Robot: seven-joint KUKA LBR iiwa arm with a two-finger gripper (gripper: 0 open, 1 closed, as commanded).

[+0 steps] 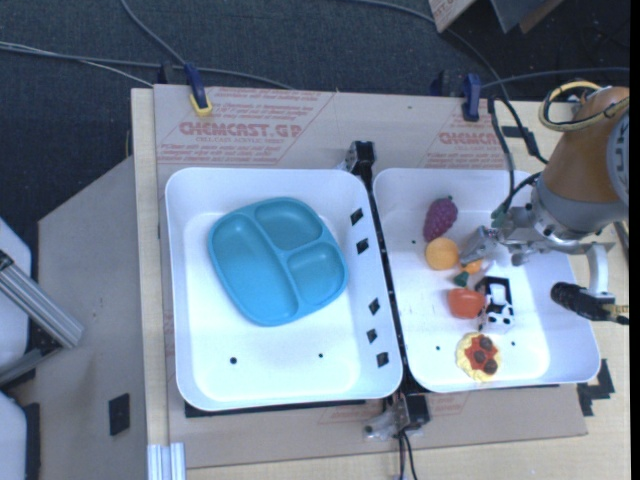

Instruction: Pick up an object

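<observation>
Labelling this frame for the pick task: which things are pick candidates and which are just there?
Job:
gripper
grapes
orange
red piece
cow toy
pizza toy

Lying about:
blue plate
left bin
cables

Even, diffuse overhead light — bright on the two white bins [190, 268], which read near blown-out with little surface detail. Shadows are soft and short: a faint one hugs the blue divided plate [278, 258], another sits under the arm [590, 168] on the right bin's floor. The dark carpet [80, 18] at top stays dim and noisy. Overall sharpness is low — small toys in the right bin look smeared, edges soft, compression blocky. Printed text on the cardboard sheet [240, 128] is barely legible. Slight slant, no strong edge distortion.
</observation>
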